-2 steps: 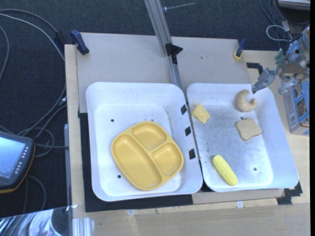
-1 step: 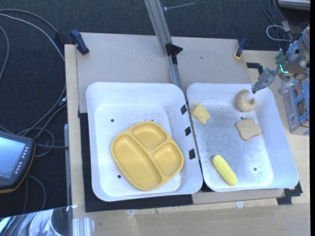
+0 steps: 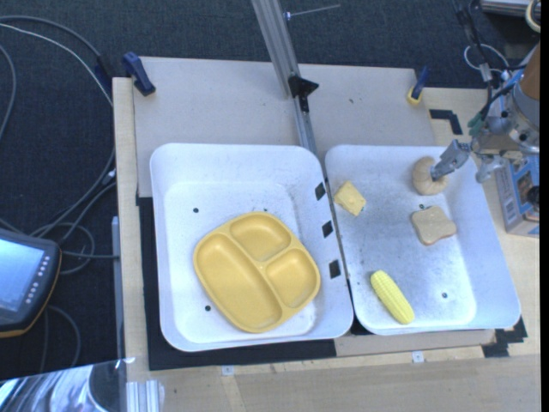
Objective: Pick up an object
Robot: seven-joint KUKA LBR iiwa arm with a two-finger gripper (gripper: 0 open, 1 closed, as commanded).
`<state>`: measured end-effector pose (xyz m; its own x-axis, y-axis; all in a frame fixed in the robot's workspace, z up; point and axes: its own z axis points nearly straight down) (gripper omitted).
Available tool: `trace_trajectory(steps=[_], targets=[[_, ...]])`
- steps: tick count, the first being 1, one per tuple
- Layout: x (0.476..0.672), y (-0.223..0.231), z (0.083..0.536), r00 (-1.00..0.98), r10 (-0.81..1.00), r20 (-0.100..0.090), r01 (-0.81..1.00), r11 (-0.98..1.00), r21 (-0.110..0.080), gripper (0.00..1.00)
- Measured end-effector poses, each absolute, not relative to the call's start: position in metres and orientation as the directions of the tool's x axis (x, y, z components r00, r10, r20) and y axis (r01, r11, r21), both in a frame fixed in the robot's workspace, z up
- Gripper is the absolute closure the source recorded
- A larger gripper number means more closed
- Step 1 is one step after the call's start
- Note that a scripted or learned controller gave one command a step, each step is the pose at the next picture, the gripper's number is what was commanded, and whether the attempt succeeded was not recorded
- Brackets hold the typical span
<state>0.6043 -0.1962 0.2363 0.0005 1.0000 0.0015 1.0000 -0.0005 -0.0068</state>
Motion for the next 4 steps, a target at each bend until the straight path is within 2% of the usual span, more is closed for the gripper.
trace_trajectory(steps=[2, 3, 4], targets=[[0.602, -0.205, 0.123, 0.0, 1.0, 0.003, 1.0, 0.0, -0.008, 0.0], [0.604, -0.205, 0.139, -0.002, 1.0, 0.001, 1.0, 0.002, 0.002, 1.0], [0.609, -0.209, 0.204, -0.001, 1.0, -0.003, 1.0, 0.001, 0.009, 1.0]])
